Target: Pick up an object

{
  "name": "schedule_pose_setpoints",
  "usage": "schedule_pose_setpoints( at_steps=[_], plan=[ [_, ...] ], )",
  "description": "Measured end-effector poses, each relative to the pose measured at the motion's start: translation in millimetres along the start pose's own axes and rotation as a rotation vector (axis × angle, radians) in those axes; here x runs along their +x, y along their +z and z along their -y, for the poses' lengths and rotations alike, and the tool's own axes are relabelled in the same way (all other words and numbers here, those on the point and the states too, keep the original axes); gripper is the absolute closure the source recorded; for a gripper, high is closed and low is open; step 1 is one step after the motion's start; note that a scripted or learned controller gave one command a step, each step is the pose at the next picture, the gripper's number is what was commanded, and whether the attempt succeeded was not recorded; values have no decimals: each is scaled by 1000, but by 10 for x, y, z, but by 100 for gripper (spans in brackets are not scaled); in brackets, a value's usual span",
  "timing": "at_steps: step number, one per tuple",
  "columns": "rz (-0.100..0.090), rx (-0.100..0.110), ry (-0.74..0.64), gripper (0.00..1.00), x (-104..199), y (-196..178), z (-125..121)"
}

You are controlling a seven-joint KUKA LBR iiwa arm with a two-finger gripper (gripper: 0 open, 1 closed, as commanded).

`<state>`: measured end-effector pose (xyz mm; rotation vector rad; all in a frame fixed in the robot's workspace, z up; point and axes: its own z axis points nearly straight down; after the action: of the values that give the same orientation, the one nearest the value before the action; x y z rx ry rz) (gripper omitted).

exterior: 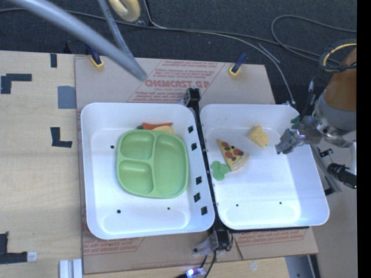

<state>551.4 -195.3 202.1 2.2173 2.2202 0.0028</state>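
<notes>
This looks like a robotics lab: a pale wooden bench (35,172) marked with black tape carries a printed cardboard sheet (174,80) clamped at 12 o'clock. Black cables (255,42) trail over dark carpet (232,10), and plastic toy food (233,154) lies in a shallow white bin (272,207) at 3 o'clock.

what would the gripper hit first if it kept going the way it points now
Probably the yellow cheese block: the gripper points left across the right bin. Depth is unclear, so it may pass above.
</notes>
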Motion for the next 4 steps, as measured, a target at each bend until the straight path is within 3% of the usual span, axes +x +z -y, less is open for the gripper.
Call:
schedule_pose_setpoints(
  at_steps=[1,4],
  plan=[
    [0,-1,-1,100,14,-545,84],
    [-2,7,-4,100,1526,-350,-112]
  ],
)
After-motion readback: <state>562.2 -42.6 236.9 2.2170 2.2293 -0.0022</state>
